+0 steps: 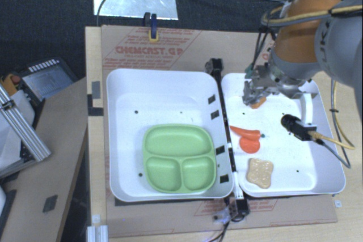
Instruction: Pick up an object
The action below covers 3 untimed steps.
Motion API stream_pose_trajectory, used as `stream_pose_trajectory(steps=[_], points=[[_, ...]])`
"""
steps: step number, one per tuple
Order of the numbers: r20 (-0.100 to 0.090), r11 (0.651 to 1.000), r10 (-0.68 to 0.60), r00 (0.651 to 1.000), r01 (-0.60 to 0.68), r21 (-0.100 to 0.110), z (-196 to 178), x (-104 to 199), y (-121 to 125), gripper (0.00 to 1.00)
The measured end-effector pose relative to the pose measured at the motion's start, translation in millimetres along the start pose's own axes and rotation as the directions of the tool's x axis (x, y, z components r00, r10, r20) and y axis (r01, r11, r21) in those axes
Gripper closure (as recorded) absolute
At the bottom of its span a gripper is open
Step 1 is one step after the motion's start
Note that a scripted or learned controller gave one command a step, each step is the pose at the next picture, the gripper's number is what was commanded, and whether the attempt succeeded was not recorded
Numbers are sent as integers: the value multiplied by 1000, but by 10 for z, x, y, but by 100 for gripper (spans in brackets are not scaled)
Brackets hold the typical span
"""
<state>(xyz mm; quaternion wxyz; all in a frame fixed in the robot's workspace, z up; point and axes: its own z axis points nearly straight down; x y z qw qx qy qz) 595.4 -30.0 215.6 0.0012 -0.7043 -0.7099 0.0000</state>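
Observation:
In the right bin [295,164], my gripper [253,97] is low over the far left part. A small orange piece [258,103] shows right at its tip, partly hidden by it. Nearer the camera, an orange carrot [245,131] lies beside the divider, touching a red-orange disc [250,145] just in front of it. A tan cracker-shaped piece [260,172] rests near the bin's front left corner.
The left bin [130,93] holds a green three-compartment plate [178,157] in its front half. A black divider strip [221,122] runs between the two bins. The grey and orange arm [306,25] hangs over the right bin's far side.

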Motion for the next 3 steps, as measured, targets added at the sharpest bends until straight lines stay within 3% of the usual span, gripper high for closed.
stream_pose_trajectory(steps=[2, 3], points=[[0, 1000, -1, 1000, 1, -1, -206, 893, -460, 100], [1, 1000, 1, 1000, -1, -2, -55, 1291, -656, 100]])
